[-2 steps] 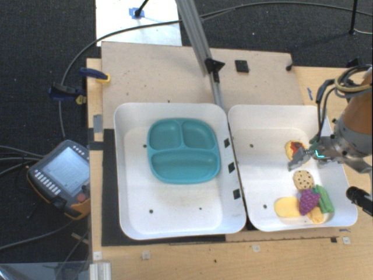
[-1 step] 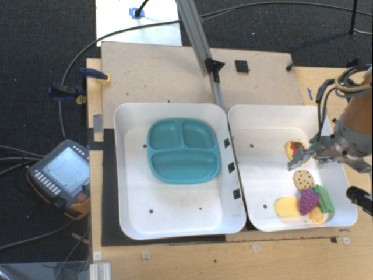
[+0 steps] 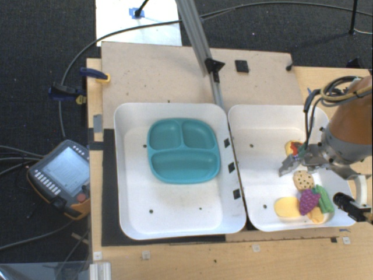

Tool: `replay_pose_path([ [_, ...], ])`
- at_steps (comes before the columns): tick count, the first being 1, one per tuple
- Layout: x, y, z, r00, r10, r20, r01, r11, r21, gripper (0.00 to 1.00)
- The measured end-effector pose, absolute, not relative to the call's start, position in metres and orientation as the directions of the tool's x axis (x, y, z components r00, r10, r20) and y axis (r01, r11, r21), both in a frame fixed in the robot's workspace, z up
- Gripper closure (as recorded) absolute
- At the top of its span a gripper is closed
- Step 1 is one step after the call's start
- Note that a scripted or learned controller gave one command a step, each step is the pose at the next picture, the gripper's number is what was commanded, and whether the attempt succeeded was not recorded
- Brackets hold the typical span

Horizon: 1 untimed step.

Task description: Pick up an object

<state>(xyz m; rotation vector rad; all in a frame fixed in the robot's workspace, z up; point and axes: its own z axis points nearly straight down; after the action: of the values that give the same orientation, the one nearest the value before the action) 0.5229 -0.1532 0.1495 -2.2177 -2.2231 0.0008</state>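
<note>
The right bin (image 3: 256, 156) holds a small pile of toy food at its near right. A round speckled cookie (image 3: 302, 180) lies just above a purple bunch of grapes (image 3: 309, 200). A yellow rounded piece (image 3: 286, 207) sits left of the grapes and a green piece (image 3: 324, 198) right of them. An orange-red item (image 3: 291, 149) lies higher up by the wrist. My gripper (image 3: 289, 165) hangs low over the bin, just above and left of the cookie, reaching in from the right.
The left bin (image 3: 134, 209) carries a teal divided plate (image 3: 183, 150). A black divider edge (image 3: 231, 168) runs between the bins. A grey pole (image 3: 198, 34) slants over the back board. A pendant (image 3: 61, 177) lies off the bench at left.
</note>
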Motion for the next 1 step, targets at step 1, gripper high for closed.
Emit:
replay_pose_path([
  [1,0.5241,-0.1493,0.1073,-0.001,1.000,0.001,1.000,0.001,-0.002,0.00],
])
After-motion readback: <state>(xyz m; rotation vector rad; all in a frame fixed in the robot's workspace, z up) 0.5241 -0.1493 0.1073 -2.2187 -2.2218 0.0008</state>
